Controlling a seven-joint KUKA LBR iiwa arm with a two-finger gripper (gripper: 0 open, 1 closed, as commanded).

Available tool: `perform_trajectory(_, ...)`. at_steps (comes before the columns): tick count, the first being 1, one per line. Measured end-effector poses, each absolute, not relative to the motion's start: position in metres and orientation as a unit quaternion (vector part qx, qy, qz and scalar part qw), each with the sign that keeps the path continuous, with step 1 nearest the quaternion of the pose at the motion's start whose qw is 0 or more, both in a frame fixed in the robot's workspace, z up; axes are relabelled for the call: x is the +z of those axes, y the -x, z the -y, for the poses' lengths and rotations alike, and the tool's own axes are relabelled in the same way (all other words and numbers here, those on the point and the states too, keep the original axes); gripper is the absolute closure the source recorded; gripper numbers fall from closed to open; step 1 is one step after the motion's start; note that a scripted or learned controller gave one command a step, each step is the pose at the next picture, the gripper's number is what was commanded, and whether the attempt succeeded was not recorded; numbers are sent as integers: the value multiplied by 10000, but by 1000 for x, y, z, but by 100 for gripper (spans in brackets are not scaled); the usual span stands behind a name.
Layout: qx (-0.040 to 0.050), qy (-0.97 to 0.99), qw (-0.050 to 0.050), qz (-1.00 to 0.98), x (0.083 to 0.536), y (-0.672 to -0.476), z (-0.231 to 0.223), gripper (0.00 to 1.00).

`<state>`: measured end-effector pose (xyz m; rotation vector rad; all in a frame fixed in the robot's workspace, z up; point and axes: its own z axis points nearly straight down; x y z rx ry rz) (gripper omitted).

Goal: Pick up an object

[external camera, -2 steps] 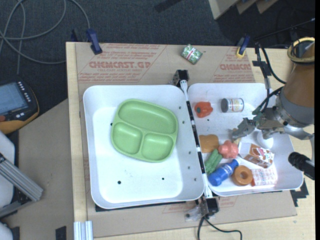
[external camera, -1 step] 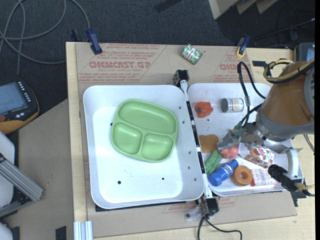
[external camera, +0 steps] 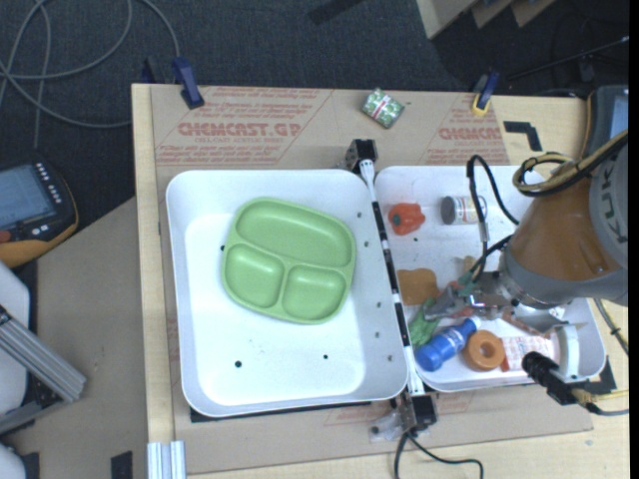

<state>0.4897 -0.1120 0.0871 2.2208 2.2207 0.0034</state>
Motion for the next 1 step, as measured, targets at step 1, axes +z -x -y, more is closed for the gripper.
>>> perform_trajectory(1,27,-7072,40,-7070,88,-544,105,0)
